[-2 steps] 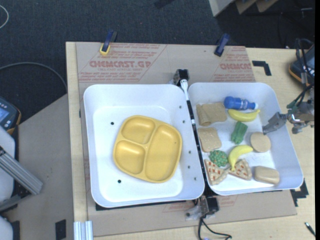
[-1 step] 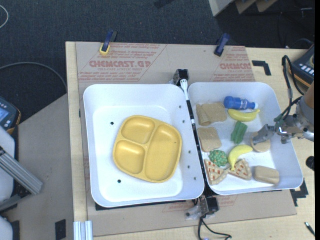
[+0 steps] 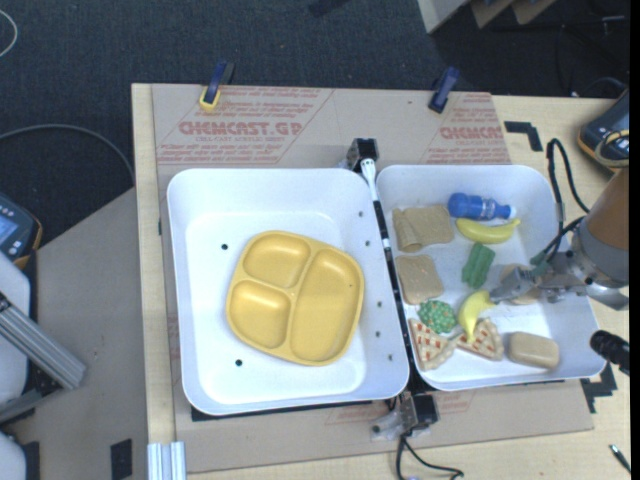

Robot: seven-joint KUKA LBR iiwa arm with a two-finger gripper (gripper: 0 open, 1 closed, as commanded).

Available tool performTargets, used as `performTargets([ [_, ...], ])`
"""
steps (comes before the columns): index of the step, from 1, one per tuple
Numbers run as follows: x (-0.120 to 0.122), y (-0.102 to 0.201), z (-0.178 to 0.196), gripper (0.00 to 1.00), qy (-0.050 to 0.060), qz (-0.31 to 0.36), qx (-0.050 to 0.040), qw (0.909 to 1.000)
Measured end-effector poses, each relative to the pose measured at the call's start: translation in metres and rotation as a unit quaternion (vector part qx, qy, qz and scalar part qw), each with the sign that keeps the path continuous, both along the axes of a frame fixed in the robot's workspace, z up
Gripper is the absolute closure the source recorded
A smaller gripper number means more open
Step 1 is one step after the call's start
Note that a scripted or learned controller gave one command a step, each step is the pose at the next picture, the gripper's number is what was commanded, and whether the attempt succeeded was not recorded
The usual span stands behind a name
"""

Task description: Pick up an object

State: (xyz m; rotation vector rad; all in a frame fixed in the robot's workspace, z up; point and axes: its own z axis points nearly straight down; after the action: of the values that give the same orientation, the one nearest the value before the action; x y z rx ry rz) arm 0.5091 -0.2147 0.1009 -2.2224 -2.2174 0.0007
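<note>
The tool (image 3: 512,286) hangs low in the right bin (image 3: 420,183), and its fingers are too blurry to tell if they are open or closed. Toy food lies all around it: a blue bottle (image 3: 478,207) at 12 o'clock, a banana (image 3: 488,230) under that, a green pickle (image 3: 478,264) at 10 o'clock, and a bread roll (image 3: 532,349) at 5 o'clock. A yellow tray (image 3: 295,296) sits in the left bin (image 3: 200,203).

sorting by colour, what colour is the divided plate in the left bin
Yellow; the divided plate shows clearly in the camera view.
</note>
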Motion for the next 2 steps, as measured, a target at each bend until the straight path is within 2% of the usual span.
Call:
performTargets([
  [1,0.0,0.002,-0.017,0.0,0.001,0.002,0.0021,1.0],
  [2,0.001,0.001,-0.006,1.0,-0.001,0.001,0.0004,1.0],
])
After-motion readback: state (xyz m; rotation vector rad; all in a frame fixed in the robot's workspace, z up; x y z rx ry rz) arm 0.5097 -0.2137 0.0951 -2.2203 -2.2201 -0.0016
